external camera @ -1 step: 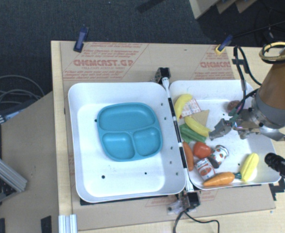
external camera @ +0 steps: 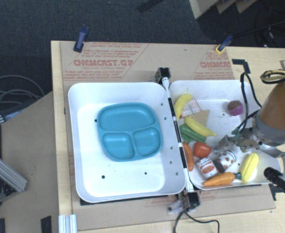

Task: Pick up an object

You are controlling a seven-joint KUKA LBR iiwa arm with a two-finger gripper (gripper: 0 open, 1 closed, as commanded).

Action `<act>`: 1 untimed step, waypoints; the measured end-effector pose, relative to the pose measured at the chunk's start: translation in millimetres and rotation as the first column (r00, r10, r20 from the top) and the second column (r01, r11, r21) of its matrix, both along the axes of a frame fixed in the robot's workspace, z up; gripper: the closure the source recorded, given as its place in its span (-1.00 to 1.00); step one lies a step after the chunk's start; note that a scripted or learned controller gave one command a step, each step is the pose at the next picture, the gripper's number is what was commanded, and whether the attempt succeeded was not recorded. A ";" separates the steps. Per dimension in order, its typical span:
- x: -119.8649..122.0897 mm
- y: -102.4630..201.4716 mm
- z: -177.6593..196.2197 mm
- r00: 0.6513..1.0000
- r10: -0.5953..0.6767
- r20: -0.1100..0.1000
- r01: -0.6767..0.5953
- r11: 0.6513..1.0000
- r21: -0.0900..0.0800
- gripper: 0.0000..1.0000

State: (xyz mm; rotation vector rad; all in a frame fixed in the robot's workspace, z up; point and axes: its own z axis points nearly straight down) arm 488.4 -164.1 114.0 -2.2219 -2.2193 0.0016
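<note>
The arm (external camera: pixel 278 115) is seen at the right edge of the frame, its gripper (external camera: pixel 239 141) lowered into the right bin (external camera: pixel 215 87) among toy foods: bananas (external camera: pixel 183 103), a carrot (external camera: pixel 220 179), a tomato (external camera: pixel 201 149), a can (external camera: pixel 207 167). Whether the jaws are apart cannot be told. A blue tray (external camera: pixel 128 130) lies in the left bin (external camera: pixel 84 130).

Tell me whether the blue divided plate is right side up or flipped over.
Right side up: the blue plate in the left bin shows its three recessed compartments facing up.
</note>
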 end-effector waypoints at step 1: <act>160.1 28.1 24.6 1.000 0.002 0.004 -0.002 1.000 0.000 -1.00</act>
